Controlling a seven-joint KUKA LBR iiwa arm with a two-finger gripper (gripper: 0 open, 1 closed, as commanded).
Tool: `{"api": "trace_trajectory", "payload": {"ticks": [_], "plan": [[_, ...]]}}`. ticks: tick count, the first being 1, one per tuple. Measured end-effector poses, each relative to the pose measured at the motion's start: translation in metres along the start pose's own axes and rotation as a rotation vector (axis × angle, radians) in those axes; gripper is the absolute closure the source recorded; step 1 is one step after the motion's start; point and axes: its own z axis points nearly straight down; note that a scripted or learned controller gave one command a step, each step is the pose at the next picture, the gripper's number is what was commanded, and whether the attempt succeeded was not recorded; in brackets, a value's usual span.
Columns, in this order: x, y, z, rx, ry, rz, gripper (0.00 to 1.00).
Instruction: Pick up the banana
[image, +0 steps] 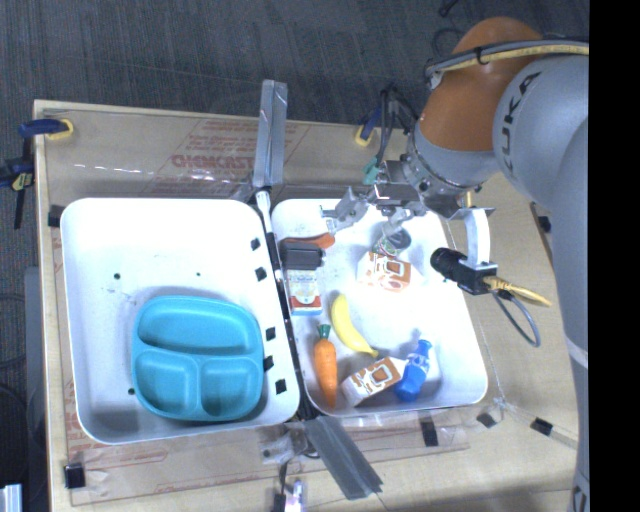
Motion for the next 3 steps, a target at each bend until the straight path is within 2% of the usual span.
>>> {"api": "trace_trajectory", "payload": {"ticks": [1,2,3], "plan": [[0.000,0.000,0.000,0.000,0.000,0.000,0.00],[-0.029,-0.067,0.070,-0.001,0.001,0.007,0.00],[-0.029,-0.066,0.060,0.001,-0.001,0.001,1.00]]}}
